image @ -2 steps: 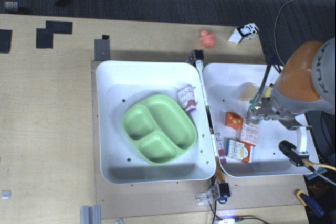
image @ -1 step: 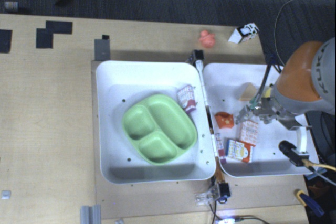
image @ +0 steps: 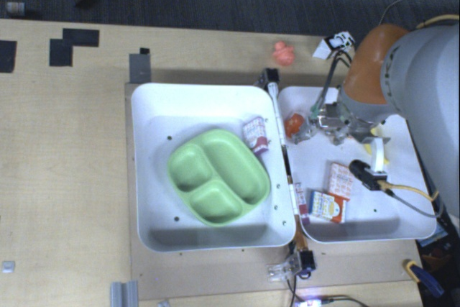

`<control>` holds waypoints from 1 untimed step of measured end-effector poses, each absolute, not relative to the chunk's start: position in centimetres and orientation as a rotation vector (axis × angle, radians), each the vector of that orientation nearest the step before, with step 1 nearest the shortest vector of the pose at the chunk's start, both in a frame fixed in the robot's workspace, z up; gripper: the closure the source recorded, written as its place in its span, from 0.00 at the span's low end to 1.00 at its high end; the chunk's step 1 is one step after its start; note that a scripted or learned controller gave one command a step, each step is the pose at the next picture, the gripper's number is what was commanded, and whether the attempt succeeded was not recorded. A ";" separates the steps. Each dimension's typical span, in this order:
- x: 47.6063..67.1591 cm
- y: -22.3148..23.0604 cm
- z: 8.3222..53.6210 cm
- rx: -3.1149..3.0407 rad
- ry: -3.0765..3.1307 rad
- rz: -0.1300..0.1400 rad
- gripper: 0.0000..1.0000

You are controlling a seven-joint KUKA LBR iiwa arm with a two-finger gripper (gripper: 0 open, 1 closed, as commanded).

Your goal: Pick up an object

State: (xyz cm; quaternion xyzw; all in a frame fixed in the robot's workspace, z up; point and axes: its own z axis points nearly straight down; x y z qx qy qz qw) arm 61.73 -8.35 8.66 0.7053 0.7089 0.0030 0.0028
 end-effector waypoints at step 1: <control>61.9 -8.3 9.9 2.203 2.226 0.016 1.00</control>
